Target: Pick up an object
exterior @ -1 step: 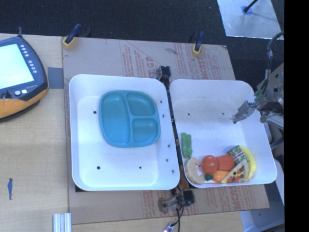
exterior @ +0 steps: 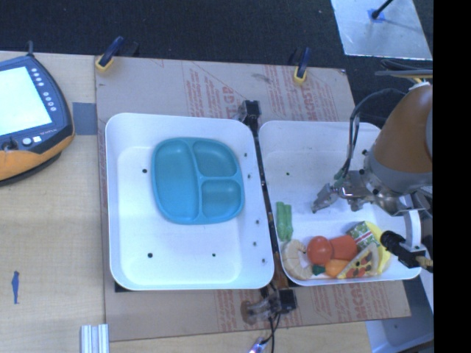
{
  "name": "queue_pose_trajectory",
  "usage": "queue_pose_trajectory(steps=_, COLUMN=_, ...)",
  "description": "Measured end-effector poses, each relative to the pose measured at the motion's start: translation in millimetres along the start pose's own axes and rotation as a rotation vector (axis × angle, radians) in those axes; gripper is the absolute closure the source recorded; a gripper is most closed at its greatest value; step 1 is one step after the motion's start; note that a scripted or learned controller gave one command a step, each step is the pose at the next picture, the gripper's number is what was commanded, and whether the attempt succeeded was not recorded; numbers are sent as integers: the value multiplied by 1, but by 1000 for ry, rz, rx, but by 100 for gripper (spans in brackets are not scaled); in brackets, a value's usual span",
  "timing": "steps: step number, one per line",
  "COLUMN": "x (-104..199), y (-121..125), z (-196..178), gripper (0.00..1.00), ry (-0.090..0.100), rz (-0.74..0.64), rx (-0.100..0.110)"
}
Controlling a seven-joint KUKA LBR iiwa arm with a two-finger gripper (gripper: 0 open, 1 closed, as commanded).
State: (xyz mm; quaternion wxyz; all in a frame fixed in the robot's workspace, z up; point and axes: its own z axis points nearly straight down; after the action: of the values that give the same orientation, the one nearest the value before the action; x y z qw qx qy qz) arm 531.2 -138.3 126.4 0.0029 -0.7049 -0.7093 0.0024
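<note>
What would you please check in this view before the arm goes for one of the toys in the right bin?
1. Target available: a round red tomato-like toy lies in the heap at the near edge of the shallow white right bin: ok.
2. Tool free of load: nothing shows between its tips: ok.
3. Tool over the target: it sits farther back, over bare bin floor, not above the heap: not ok.
4. Target free of neighbours: an orange toy touches it: not ok.
5. Green strip-shaped toy apart from the heap: ok.
6. Opening wide enough for the toy: cannot tell.
</note>
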Motion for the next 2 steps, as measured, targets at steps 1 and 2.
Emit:
queue_pose_trajectory(steps=1, x=-42, y=69, z=30, gripper=0, ry=-1, rz=2, rx=-4)
queue_pose_trajectory(steps=2, x=32, y=48, z=35, gripper=0, ry=-1, rz=-1, rx=-2)
